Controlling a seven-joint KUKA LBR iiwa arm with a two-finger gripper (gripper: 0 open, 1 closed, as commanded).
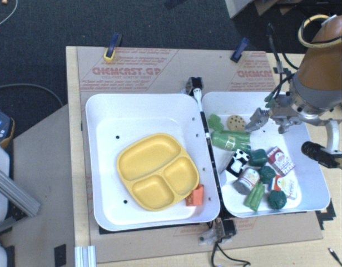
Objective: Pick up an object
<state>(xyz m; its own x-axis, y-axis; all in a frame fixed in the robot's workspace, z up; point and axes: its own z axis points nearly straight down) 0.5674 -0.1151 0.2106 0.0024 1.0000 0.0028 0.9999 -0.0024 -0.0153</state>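
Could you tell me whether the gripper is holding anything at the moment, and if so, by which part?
Nothing is held. The gripper hangs open above the right bin, with nothing between its fingers, up-frame of the pile of small items.

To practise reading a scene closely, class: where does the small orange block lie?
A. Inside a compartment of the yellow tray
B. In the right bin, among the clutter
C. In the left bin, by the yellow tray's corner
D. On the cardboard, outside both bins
C: the orange block lies on the left bin's floor, against the yellow tray's near right corner.
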